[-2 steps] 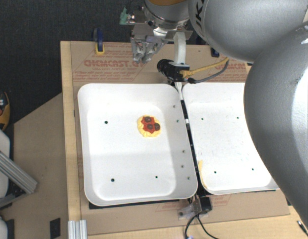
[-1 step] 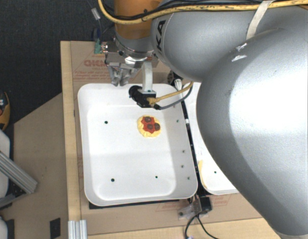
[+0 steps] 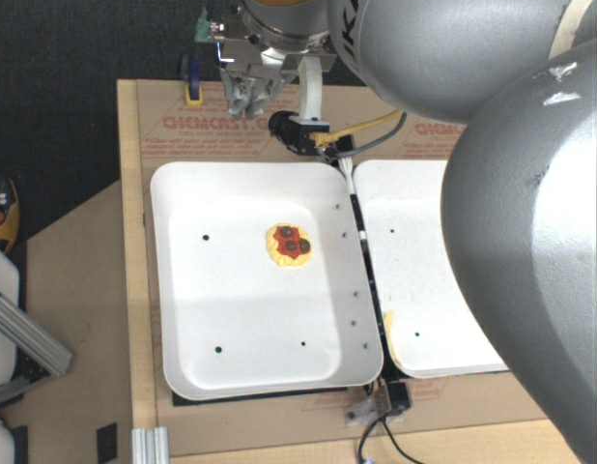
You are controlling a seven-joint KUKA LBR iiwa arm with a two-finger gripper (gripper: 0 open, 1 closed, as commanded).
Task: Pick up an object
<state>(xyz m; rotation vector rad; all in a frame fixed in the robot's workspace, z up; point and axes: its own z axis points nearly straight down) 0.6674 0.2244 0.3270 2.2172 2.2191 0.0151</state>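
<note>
Inside left bin (image 3: 183, 288): small yellow-red toy (image 3: 289, 245); gripper (image 3: 248, 100) above rim, finger state unclear.

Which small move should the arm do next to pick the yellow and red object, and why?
Probably bring the gripper toward the camera and lower it: it hangs beyond the far rim of the left bin, while the yellow and red object lies near that bin's middle.

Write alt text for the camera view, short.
A small yellow toy with red spots lies near the middle of the left white bin, untouched. The grey arm's claw sits above the bin's far edge, over the brown bench, holding nothing. The right bin is partly hidden by the arm.
</note>
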